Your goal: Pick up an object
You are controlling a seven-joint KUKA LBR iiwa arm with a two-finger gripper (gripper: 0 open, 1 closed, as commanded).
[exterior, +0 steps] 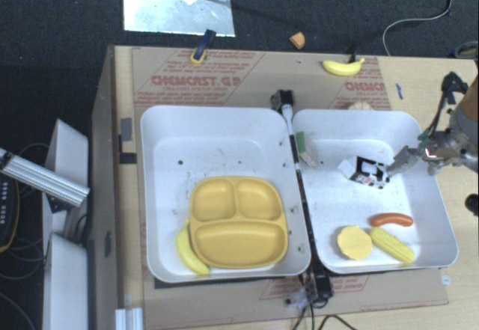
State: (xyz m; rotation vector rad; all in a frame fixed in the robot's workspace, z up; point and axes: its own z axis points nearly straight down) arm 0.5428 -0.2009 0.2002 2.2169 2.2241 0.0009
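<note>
In the right bin [419,134] lie a small white-and-black object [364,170], an orange-red sausage [391,220], a yellow round piece [354,242] and a yellow corn cob [393,245]. My gripper [389,167] reaches in from the right, low over the bin. Its tip is at the right edge of the white-and-black object, and I cannot tell whether it touches. Nothing is visibly lifted. The sausage, round piece and corn lie nearer the front edge, apart from the gripper.
The left bin [165,134] holds a yellow divided plate [238,220] with a yellow banana [187,250] at its left edge. A green piece [300,143] sits by the divider between the bins. Another banana [343,66] lies on the bench behind the right bin.
</note>
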